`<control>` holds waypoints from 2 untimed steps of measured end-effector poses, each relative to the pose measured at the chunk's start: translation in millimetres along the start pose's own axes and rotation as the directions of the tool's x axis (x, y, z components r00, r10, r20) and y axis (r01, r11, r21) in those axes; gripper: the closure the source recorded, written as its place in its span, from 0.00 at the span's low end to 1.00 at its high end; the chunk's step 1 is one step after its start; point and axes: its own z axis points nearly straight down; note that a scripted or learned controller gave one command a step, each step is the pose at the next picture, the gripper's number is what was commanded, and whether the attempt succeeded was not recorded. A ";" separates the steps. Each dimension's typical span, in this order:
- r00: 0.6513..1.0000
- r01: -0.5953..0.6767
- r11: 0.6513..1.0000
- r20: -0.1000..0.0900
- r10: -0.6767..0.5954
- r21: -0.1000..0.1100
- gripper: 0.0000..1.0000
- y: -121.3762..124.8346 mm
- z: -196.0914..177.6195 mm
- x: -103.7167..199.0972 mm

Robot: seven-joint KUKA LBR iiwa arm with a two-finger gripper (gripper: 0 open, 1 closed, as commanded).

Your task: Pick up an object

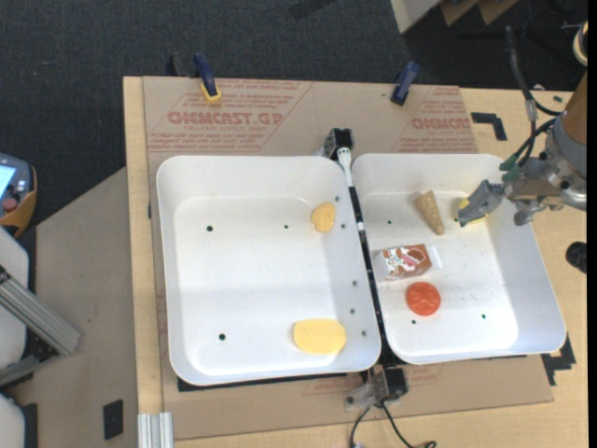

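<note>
Camera view
Bench: a brown board (280,110) printed with red lettering carries two shallow white bins side by side, with two blue clamps (207,77) on its far edge.
Left bin: the left bin (187,250) holds two yellow things, well apart from each other.
Small yellow lump: a small yellow lump (323,217) lies near the bin's far right corner, just beside the divider between the bins.
Yellow oval: a larger, flatter yellow oval (319,336) lies near the front right corner of the same bin.
Right bin: the right bin (522,278) holds four things, grouped in its left and far parts.
Tan wedge: a tan wedge (430,211) lies in the far part of the bin, pointing away from the front.
Red and white packet: a flat red and white packet (405,261) lies near the divider, in front of the wedge.
Red disc: a round red disc (423,299) sits just in front of the packet, close to it but apart.
Yellow piece: a small yellow piece (469,209) shows at the gripper's tip, just right of the wedge.
Gripper: the gripper (478,203) reaches in from the right, low over the far part of the right bin.
Fingers: grey fingers slant down to the left; whether they are spread or pinching the yellow piece cannot be told.
Arm: the grey arm (569,147) comes in from the right edge, with cables looping above it.
</note>
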 end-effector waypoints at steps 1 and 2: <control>1.000 0.000 1.000 0.003 0.000 -0.025 0.00 0.6 163.9 9.9; 1.000 -0.006 0.999 0.009 0.006 -0.034 0.00 1.9 170.6 25.7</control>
